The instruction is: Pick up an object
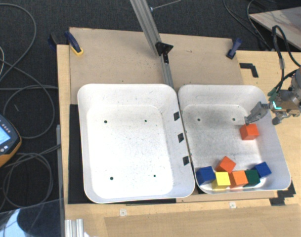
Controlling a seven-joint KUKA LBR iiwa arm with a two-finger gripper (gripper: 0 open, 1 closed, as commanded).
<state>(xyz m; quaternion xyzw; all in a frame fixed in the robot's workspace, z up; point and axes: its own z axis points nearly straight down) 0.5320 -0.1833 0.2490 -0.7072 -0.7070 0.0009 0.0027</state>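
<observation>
A red-orange cube (pixel 249 131) lies alone in the right bin (pixel 209 107), near its right wall. My gripper (pixel 267 116) hangs at the right edge of that bin, just above and to the right of the cube. Its fingers stand apart and open; the left finger (pixel 256 113) ends right by the cube's top corner, and nothing sits between the two. Along the bin's near wall lie several cubes: blue (pixel 205 174), yellow (pixel 222 178), two orange (pixel 228 164) (pixel 237 177), green (pixel 252 176) and another blue (pixel 262 169).
The left bin (pixel 91 102) sits beside the right one, with black clips (pixel 180 137) along the shared wall. A metal pole (pixel 150 28) slants up from the bench's far side. Blue clamps (pixel 74 43) (pixel 234 48) grip the far board edge.
</observation>
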